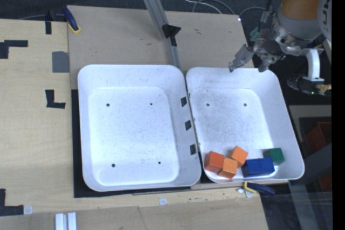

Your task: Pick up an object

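The table (32, 132) carries two shallow white bins side by side, the left bin (132, 126) and the right bin (237, 116), touching along their inner rims. The arm (304, 2), grey with an orange band, comes in from the upper right, and its claw (249, 62) hangs over the far rim of the right bin, its two fingers spread apart with nothing between them. All the pickable things lie well apart from the claw, clustered against the near wall of the right bin, at the opposite end of the bin from it. The blue block (259, 167) is the biggest of them, a flat oblong lying with its long axis running roughly left to right along the near rim. Just beyond its right end sits a green block (276, 155), close to or touching it. To the left are three orange cubes: one (215, 161) furthest left, one (230, 167) beside the blue block, and one (239, 155) set a little farther back and turned at an angle. The cubes are packed close together; whether they all touch is hard to tell.
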You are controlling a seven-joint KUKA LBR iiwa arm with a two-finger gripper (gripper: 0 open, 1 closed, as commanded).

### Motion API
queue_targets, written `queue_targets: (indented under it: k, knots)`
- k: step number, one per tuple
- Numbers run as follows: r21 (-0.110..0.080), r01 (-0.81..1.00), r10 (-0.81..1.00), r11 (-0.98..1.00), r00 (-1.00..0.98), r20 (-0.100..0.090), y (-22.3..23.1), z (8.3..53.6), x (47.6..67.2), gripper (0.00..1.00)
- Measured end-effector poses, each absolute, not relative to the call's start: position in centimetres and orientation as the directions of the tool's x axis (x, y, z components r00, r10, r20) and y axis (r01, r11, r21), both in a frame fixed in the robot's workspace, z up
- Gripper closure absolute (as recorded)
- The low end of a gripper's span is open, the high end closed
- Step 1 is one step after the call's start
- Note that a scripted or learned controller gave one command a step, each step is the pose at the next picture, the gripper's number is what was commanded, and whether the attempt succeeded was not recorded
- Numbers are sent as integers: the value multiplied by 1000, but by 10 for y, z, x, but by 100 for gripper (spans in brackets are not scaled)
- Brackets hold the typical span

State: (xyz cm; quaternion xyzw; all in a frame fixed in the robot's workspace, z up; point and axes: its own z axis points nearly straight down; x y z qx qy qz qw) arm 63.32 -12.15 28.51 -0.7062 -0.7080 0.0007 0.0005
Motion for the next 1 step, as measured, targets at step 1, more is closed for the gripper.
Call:
queue_targets:
  k: [1]
  knots:
    - [-8, 1000, 1000, 0, 0, 0, -111, 241, 599, 0]
